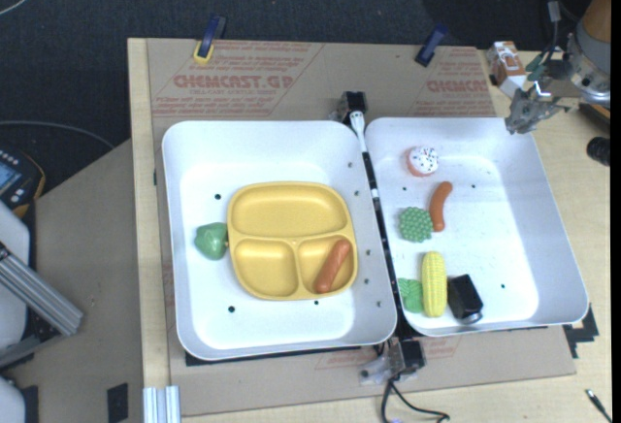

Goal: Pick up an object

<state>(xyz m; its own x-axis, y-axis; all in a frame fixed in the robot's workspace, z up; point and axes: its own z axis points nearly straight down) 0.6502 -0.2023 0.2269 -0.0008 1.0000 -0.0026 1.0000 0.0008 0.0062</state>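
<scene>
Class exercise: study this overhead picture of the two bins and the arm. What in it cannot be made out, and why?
- Gripper: small and blurred at the right bin's far corner; finger state unreadable.
- Arm: cut off by the right edge.
- Green item: partly hidden behind the toy corn; identity unclear.
- Black object: too small to identify.
</scene>
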